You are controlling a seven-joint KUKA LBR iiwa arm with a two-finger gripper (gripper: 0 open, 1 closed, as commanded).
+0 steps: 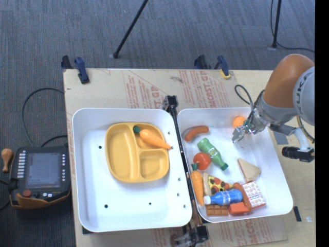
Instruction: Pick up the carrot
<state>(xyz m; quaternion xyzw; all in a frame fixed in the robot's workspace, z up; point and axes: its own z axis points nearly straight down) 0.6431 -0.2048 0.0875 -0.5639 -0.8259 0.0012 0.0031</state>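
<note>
Gripper (pixel 240 134) hangs over the upper-right part of the right bin (pixel 281 175), fingers pointing down-left off the grey wrist w/ the orange band. Fingers look close together, nothing visible between them, though they're small and a bit blurred, so that's approx.

Closest thing: an orange ball (pixel 238 121) just above the gripper, near the bin's back wall. Left of the gripper, a brown sausage (pixel 196 133) lies along the back-left part of the same bin. Down-left of the gripper, a green bottle (pixel 212 153) lies at a slant, w/ a red tomato (pixel 201 160) touching its lower-left side. Straight below the gripper, a tan bread wedge (pixel 248 169). Further below: pizza slice (pixel 218 182), blue bottle (pixel 224 197) and a red-white carton (pixel 254 194), all crowded together at the bin's front.

2 carrots in view. One carrot (pixel 197 187) lies in the right bin, down-left of the gripper, lengthwise along the bin's left wall, just below the tomato; apart from the gripper w/ the green bottle between. The other carrot (pixel 151 137) is well to the gripper's left, in the left bin (pixel 87 189), resting on the yellow divided plate (pixel 119 156), across its upper-right compartment w/ the tip on the rim, green top pointing up-left.

Far left, off the bench, a teach pendant (pixel 40 175) sits on the carpet.
</note>
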